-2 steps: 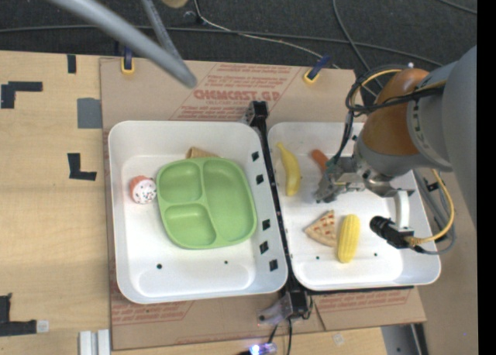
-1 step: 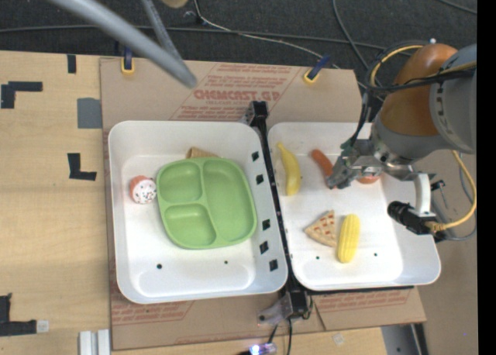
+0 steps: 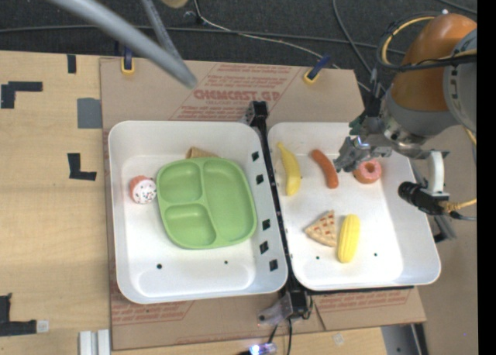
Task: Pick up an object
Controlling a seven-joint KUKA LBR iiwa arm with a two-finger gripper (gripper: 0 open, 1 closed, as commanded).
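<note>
The right bin [image 3: 403,264] holds a yellow banana [image 3: 290,169], a red-orange sausage [image 3: 325,168], a pink donut [image 3: 367,171], a pizza slice [image 3: 321,228] and a yellow corn cob [image 3: 348,237]. My gripper [image 3: 353,153] hangs low over the bin's upper part, between the sausage and the donut, close to the donut's left edge. I see nothing held between its fingers. The arm with its orange band [image 3: 438,39] comes in from the upper right.
The left bin [image 3: 128,260] carries a green divided plate [image 3: 206,201], a small pink-and-white toy [image 3: 142,189] to its left and a brown piece [image 3: 200,153] peeking out behind the plate. Grey poles [image 3: 101,12] cross the upper left. Cables run behind the bins.
</note>
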